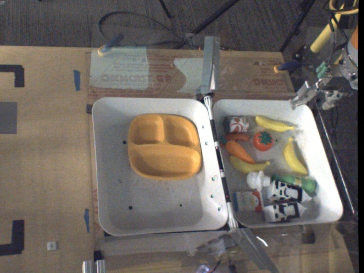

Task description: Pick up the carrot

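Observation:
The carrot [239, 151] is a small orange cone lying at a slant in the left part of the right bin [327, 206]. It sits between a red sausage-like piece [238, 136] above it and a yellow banana [248, 165] below it. My gripper [318, 92] hangs at the bin's far right corner, over the rim and well away from the carrot, up and to its right. Nothing shows between its fingers.
The right bin also holds a tomato [263, 141], two more bananas [274, 124] [294, 156], a can [239, 123], milk cartons [284, 191] and a green bottle [304, 183]. An orange divided plate [164, 145] lies in the left bin [108, 209].

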Tool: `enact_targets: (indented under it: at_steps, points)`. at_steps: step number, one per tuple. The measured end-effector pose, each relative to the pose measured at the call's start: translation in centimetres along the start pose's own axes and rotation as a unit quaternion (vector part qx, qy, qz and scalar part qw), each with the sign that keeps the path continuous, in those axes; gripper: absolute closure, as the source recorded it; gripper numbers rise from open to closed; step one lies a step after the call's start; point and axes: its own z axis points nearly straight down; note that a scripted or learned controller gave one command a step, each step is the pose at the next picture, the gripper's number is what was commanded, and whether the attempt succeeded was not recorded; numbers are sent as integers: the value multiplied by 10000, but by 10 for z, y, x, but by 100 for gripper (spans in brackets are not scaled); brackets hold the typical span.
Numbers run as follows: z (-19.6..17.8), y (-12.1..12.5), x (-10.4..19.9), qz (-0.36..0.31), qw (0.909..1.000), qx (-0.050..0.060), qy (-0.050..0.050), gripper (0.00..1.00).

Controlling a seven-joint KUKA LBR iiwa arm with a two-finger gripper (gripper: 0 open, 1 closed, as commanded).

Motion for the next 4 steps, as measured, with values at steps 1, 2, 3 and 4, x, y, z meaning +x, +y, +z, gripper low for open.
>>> enact_targets:
  at_steps: [1, 2, 3, 4]
  points:
    - [84, -13, -30, -434, 9991, -1, -2, 0]
    - [171, -71, -20, -1015, 9948, -28, 57, 0]
    - [161, -70, -23, -1000, 9950, -44, 13, 100]
    - [16, -60, -30, -2291, 9734, -21, -18, 100]
